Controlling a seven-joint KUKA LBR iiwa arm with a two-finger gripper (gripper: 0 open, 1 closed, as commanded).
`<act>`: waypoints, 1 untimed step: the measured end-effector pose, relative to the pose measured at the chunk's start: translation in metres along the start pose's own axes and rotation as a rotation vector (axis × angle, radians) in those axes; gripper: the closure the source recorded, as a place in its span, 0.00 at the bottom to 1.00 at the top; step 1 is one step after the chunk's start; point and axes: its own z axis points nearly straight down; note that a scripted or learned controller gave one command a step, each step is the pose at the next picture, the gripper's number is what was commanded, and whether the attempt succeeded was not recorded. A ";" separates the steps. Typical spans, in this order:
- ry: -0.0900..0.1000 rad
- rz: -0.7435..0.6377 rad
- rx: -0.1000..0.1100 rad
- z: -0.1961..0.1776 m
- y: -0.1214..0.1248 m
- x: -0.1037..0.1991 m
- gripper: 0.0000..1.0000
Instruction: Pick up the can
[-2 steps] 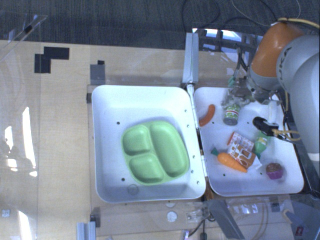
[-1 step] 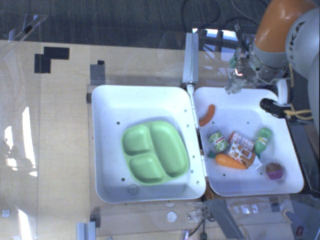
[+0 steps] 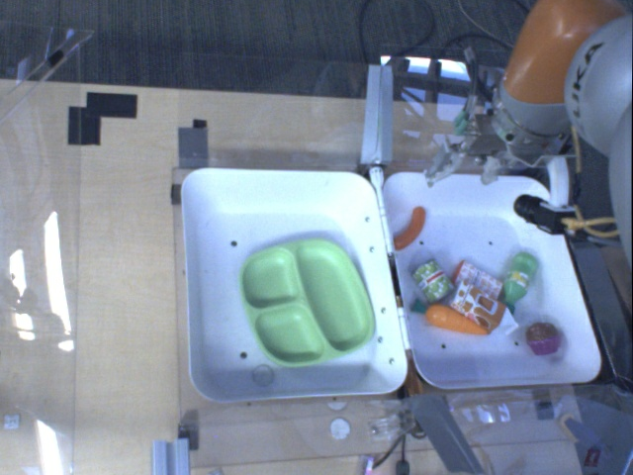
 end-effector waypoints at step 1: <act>0.001 0.051 0.007 0.109 -0.072 -0.022 0.00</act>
